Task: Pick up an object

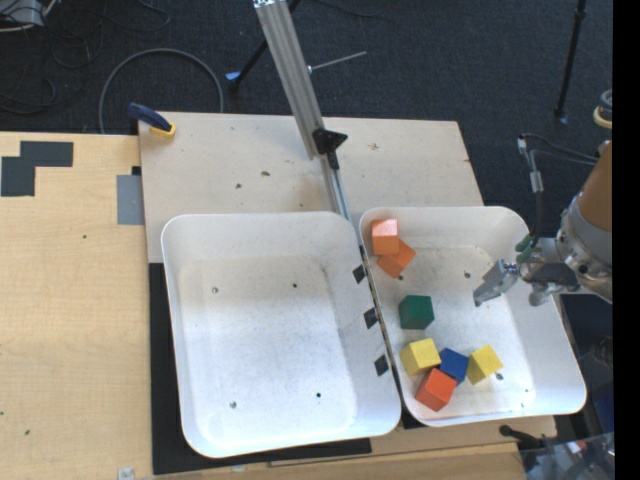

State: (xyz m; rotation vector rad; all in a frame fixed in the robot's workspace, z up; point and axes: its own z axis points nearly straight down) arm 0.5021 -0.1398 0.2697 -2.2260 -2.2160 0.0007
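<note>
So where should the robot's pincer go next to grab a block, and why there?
Probably a short move left and down toward the green block. The pincer hangs over the right bin with nothing in it, and the green block lies apart from the others, while the yellow, blue and red ones huddle together.

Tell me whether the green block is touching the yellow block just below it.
Apart. The camera view shows a strip of white bin floor between the green block and the yellow block beneath it in the right bin.
</note>
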